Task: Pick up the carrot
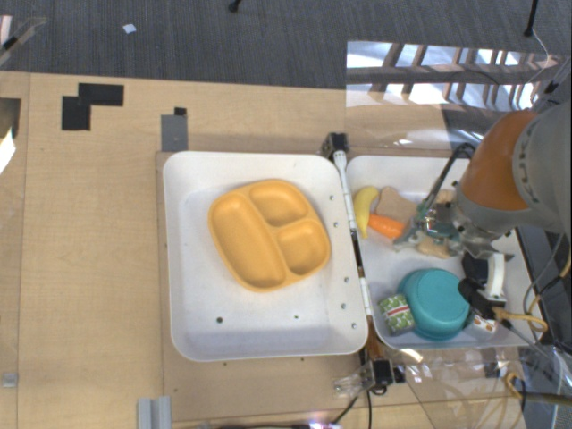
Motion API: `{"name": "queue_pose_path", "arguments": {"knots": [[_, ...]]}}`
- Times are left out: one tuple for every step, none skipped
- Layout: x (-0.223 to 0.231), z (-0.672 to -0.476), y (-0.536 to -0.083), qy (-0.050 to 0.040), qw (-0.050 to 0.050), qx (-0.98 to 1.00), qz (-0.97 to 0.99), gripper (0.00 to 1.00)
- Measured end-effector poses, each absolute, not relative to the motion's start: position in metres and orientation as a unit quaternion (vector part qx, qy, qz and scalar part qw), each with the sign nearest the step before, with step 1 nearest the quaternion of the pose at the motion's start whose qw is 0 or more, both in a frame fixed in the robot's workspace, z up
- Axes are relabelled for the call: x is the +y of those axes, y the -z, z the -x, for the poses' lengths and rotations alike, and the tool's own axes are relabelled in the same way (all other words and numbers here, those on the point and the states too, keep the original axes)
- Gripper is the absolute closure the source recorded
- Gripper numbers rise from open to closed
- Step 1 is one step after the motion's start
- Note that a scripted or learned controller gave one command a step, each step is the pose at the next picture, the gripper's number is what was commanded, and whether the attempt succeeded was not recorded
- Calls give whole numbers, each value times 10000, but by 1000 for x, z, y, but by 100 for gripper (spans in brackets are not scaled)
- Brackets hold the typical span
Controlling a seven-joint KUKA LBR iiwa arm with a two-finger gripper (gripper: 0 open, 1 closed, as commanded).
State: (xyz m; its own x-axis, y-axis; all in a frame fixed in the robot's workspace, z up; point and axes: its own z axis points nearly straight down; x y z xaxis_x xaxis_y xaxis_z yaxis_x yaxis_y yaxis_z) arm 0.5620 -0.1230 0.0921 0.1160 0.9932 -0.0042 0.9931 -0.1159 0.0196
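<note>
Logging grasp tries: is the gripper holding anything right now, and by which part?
It cannot be told. The gripper sits right beside the orange carrot in the right white bin, at its right end, but no clear grasp shows.

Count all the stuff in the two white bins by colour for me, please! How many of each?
Yellow: 2, the yellow divided plastic plate and the yellow banana
Orange: 1, the orange carrot
Teal: 1, the round teal bowl
Green and white: 1, the small green and white packet
Tan: 1, the tan block
Total: 6
</note>
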Motion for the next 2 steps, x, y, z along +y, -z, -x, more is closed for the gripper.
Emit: {"name": "queue_pose_path", "arguments": {"knots": [[-87,-619,-91,-57,79,6301,-7765,0],[-115,-668,-88,71,-51,4744,-8803,0]]}}
